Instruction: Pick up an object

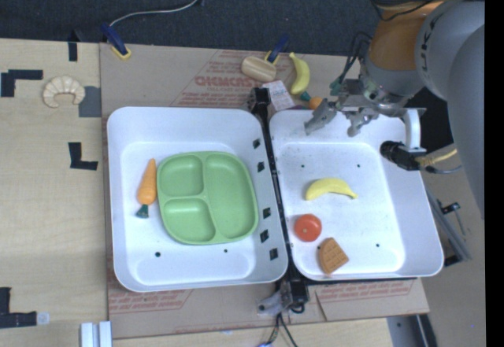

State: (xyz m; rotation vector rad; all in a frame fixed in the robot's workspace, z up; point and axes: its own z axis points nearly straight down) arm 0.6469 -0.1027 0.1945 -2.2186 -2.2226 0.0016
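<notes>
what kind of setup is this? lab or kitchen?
Likely a robot lab bench, not a kitchen: two white bins clamped on cardboard, plastic toy food such as a banana, and loose cable on the dark floor behind.

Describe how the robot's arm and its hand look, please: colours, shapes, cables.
The arm is thick, rounded and grey, with an orange band above the wrist. Thin dark cables loop beside the band. The hand is small, of grey metal, with two slim fingers.

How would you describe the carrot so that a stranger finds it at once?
Look in the left white bin. A green divided plate lies in it, and the carrot lies along the plate's left edge. It is the bin's one orange, tapered thing.
</notes>
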